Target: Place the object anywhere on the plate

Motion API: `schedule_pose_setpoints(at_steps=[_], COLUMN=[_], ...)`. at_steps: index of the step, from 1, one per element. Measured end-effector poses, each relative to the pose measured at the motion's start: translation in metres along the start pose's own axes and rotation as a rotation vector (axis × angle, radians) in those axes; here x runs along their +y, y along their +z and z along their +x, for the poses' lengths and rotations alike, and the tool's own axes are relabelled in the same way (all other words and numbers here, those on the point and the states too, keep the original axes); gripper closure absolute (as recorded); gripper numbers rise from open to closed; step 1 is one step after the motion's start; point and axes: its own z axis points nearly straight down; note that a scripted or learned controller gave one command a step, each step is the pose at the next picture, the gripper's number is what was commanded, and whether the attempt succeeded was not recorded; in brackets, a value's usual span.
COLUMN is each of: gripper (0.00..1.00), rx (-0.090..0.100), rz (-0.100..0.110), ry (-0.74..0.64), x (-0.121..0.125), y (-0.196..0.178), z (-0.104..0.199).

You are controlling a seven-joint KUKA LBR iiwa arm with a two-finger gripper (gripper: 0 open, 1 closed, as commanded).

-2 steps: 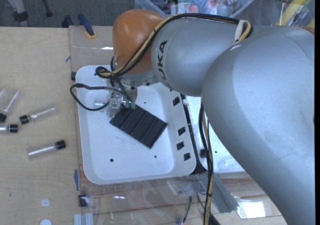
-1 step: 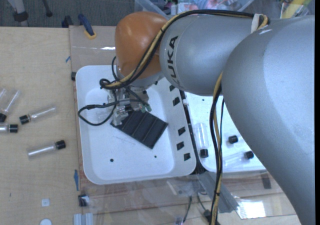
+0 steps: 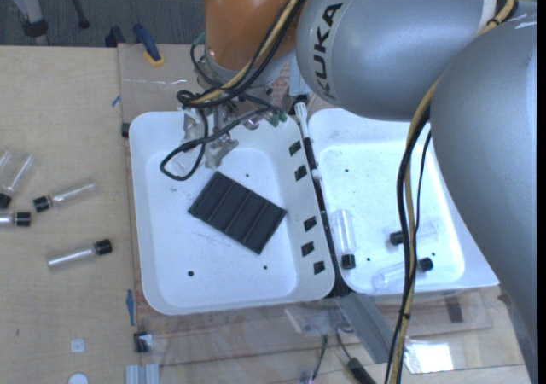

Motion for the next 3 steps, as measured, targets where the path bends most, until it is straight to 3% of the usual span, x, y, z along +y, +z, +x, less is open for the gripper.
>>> schedule_pose_setpoints(at_steps=[1, 2, 3], gripper=[1.00, 1.00, 1.00], rx=[0.000, -0.001, 0.002], rz=[-0.003, -0.003, -0.013], ry=[-0.747, -1.093, -1.643], x=[-0.003, -0.004, 0.002], y=[0.012, -0.043, 0.045], z=[0.003, 0.004, 0.002])
